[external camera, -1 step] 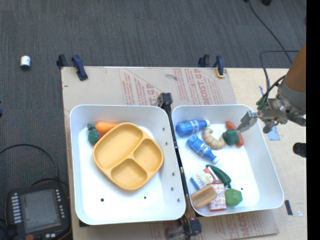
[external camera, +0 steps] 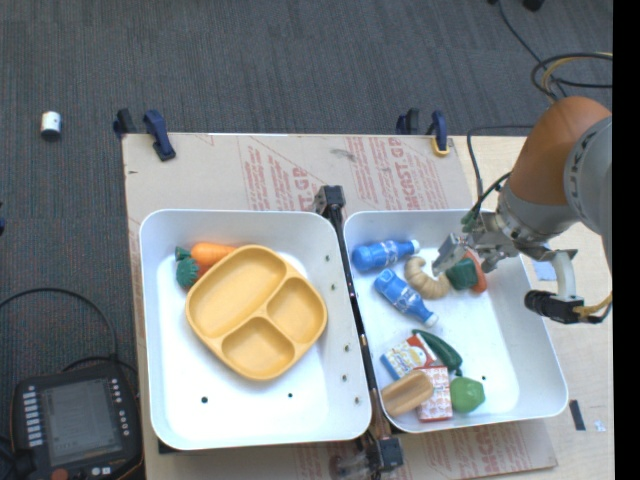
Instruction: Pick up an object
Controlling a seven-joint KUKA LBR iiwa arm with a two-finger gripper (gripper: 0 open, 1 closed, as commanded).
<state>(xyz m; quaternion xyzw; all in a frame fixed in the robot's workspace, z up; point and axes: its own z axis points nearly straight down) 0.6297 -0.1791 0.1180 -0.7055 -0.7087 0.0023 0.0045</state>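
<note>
Fingers round green/orange toy

Left white bin holds a yellow three-compartment plastic tray, an orange toy carrot just beyond it. In the right white bin, the gripper pinches a green-and-orange toy beside a tan croissant, two blue bottles nearby.

Looked like a robotics lab: plywood bench clamped at its far edge with blue clamps, standing on grey carpet. Teach pendant lay on the floor (screen up), loose cables trailing nearby.
</note>
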